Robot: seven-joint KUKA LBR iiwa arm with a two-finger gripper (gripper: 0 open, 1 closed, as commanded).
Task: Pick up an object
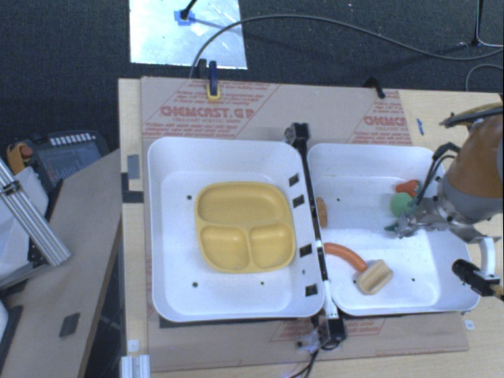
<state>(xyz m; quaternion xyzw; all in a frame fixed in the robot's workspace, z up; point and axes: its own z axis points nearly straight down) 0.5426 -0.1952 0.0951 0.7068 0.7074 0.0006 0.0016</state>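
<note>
My gripper [404,226] hangs low over the right side of the right bin [417,294], at the end of the grey arm [475,181] that comes in from the right. A small green ball [401,202] lies just behind the gripper, close to it, with a small orange piece [407,186] behind that. Nothing shows held in the gripper. A curved orange sausage shape [344,255] and a tan block [373,277] lie toward the bin's front left. A small tan item [321,211] rests against the bin's left wall.
The left bin [169,235] holds a yellow divided plate [240,225]. A black divider with clips [307,211] separates the two bins. Both bins sit on a cardboard sheet [236,109] on the bench. Cables run across the dark floor behind.
</note>
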